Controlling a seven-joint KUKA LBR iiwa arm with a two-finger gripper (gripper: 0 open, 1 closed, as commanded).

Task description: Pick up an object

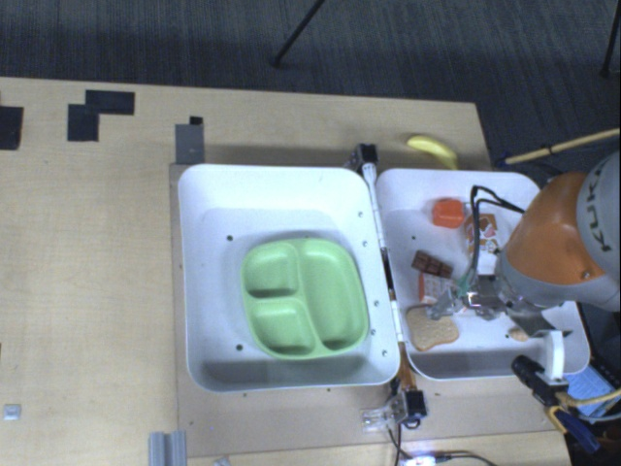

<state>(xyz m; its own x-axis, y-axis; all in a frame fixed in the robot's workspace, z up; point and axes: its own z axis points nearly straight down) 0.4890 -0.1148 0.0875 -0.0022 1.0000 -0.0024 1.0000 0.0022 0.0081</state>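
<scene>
A green divided plate (303, 296) lies in the left bin (209, 221). In the right bin (408, 197) lie an orange block (447, 213), a brown chocolate-like bar (432, 264), a small red piece (424, 285), a tan toast-shaped piece (433, 329) and a small printed item (482, 227). My gripper (449, 304) reaches down into the right bin from the right, just above the tan piece and beside the red piece. The arm's grey and orange body (553, 246) covers the right part of that bin.
A yellow banana-like object (433, 149) lies on the bench behind the right bin. A divider rail (380, 250) runs between the bins. Cables and clips (403, 411) sit at the front edge. Black marks (97, 113) lie on the bench's far left.
</scene>
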